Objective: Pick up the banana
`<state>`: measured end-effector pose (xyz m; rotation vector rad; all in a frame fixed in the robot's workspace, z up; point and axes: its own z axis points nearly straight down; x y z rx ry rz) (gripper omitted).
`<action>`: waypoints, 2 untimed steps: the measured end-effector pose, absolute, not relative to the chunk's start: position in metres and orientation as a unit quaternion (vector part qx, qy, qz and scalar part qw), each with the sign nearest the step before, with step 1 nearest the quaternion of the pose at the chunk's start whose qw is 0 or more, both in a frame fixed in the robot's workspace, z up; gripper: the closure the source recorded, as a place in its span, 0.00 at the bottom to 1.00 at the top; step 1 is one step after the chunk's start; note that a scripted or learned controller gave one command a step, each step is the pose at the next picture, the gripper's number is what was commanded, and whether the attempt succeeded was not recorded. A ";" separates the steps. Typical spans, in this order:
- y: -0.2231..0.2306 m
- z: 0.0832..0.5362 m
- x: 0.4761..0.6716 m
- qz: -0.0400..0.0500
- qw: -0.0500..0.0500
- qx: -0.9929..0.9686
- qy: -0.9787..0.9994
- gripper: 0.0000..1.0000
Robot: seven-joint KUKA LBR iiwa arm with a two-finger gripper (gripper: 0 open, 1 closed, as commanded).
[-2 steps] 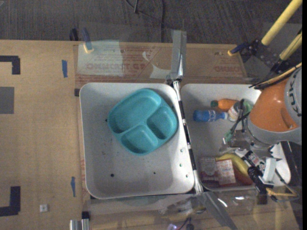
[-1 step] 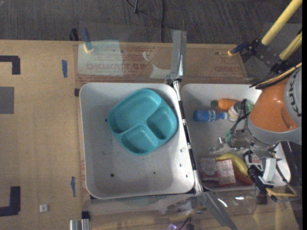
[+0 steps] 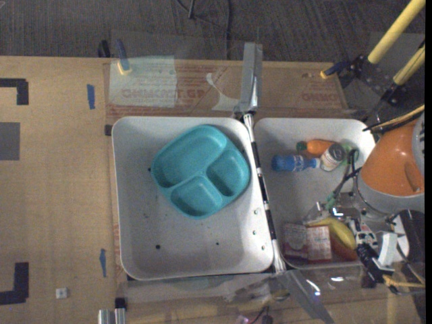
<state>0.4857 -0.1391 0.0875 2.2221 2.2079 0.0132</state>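
I watch the gripper (image 3: 335, 214) hover over the banana (image 3: 339, 232) in the right bin (image 3: 283, 181); whether it grips, I cannot tell.

Banana (image 3: 339, 232) hemmed by packet (image 3: 307, 241) and bin wall (image 3: 324, 266) — arm (image 3: 395, 167) overhead, open floor mid-bin.

end effector (image 3: 341, 216) finger state unreadable behind wrist clutter, banana (image 3: 339, 231) partly covered by arm hardware, arm (image 3: 395, 167) cut off at right edge, packet (image 3: 307, 241) label too blurred to read
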 end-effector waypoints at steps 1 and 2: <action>-0.144 0.095 0.486 0.003 0.007 0.712 0.702 1.00; -0.144 0.095 0.485 0.003 0.007 0.712 0.702 0.00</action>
